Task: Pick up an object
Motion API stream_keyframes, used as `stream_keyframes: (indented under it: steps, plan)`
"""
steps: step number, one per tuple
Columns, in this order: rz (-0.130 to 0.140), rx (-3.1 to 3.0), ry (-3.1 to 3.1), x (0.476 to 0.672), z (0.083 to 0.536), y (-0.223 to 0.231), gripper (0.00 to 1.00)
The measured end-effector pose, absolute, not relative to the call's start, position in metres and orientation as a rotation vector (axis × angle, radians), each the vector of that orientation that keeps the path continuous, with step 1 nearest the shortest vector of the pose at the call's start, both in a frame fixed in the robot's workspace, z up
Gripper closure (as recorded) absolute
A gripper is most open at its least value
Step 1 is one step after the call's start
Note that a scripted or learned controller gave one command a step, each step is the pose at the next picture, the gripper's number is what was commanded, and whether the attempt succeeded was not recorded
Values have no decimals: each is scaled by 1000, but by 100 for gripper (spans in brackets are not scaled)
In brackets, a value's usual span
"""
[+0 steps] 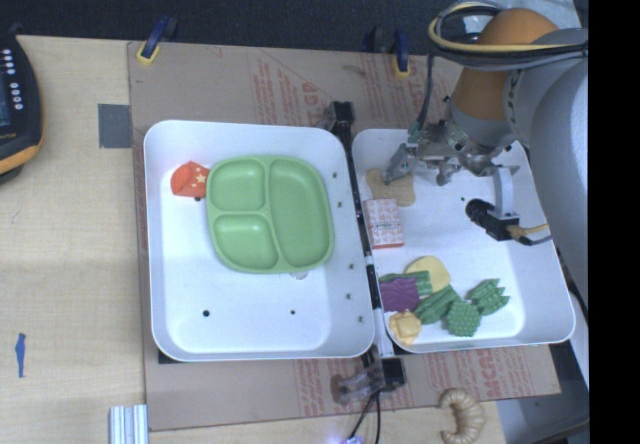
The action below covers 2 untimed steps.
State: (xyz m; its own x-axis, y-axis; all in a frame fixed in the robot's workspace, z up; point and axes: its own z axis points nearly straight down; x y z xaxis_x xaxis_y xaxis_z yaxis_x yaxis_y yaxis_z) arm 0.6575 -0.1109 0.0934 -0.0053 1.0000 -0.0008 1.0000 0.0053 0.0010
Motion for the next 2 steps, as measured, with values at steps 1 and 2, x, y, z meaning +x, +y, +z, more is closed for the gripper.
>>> stream_keyframes:
  steps: [1,2]
  plan:
    - [-3,2216,2228,657,93,-95,0]
    - [-4,2216,2228,657,93,-94,0]
